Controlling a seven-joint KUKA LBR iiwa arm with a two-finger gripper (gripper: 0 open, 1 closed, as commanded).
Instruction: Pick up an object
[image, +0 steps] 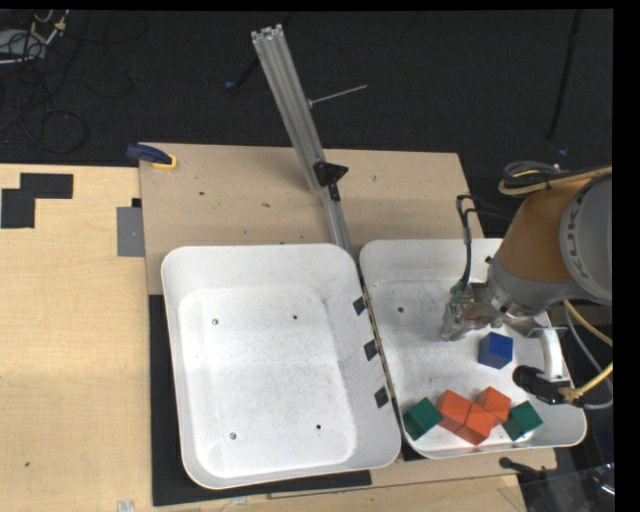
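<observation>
While the end effector (462, 322) hovers low in the right bin (420, 280), grip state indiscernible, you should pinch the nearby blue cube (495, 349), seemingly light and rigid, across opposite flat faces.

Light is even and fairly bright over the bench (250, 190), prob. from overhead; no strong directional source. Both white bins read near blown-out: left bin (200, 290) and right bin (420, 270) show soft grey grain, faint speckle, little surface detail. Shadows are weak and short, e.g. a thin dark edge under the bins' near rims. Floor up top (150, 70) is v. dim, cables barely visible. The metal rail (290, 95) catches a mild sheen. Overall img is low-res and slightly soft; blocks (470, 412) have fuzzy edges w/ saturated colour. No obvious edge distortion.
</observation>
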